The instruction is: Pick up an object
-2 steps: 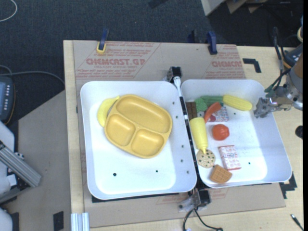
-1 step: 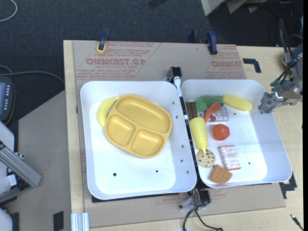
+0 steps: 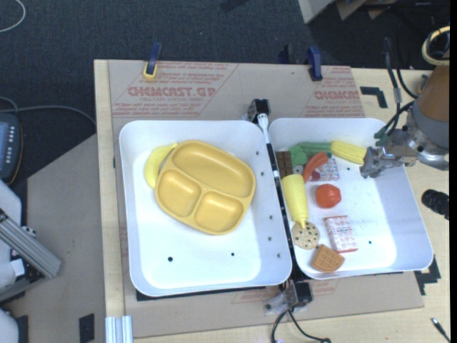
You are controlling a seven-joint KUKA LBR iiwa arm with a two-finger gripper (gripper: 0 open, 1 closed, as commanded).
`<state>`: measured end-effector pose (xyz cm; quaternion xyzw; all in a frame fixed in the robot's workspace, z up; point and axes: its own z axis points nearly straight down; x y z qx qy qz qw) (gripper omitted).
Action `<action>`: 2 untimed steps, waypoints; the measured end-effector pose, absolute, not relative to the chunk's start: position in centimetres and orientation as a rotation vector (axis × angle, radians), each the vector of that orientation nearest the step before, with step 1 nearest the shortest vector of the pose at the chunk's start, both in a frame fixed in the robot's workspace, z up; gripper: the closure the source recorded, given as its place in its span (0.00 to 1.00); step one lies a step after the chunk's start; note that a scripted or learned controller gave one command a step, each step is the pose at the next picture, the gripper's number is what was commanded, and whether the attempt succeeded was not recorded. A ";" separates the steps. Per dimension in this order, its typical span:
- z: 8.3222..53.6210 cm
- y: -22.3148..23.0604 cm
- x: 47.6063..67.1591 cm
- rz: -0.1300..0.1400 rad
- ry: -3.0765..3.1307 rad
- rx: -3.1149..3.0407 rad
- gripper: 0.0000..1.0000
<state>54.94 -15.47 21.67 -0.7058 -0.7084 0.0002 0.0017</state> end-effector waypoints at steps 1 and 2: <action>21.0 -9.8 53.9 0.000 -2.224 -2.213 1.00; 22.5 -4.9 52.9 -0.002 -2.226 -2.212 1.00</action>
